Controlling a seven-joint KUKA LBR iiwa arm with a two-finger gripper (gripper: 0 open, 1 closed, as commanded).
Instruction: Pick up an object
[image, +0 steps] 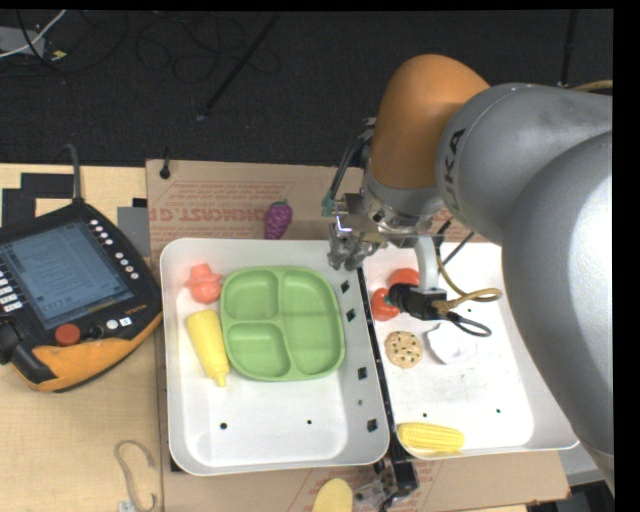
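— What's nearest the camera on your feed?

— A round yellow thing at the bottom edge, outside both bins, and off to the left a metal hook on the bench. Just beyond those I see a corn cob lying across the near rim of the right bin.

— And further into the bins?

— In the right bin I have a speckled cookie with a white piece just beside it, and past them a red toy close to the wall between the bins. In the left bin a green divided plate sits in the middle. A yellow bottle-shaped toy lies touching its left side, and a pink toy sits at the far left corner, near the plate's edge.

— Where's the gripper?

— The gripper hangs over the far end of the wall between the two bins, under the grey arm that comes in from the right. I can't tell from here whether it is spread or pressed together, and I see nothing held in it. The things to pick all lie in the bins; the red toy is the closest to it.

— Anything behind that?

— A purple bunch of grapes on the cardboard sheet beyond the left bin, and the teach pendant on the bench at far left.
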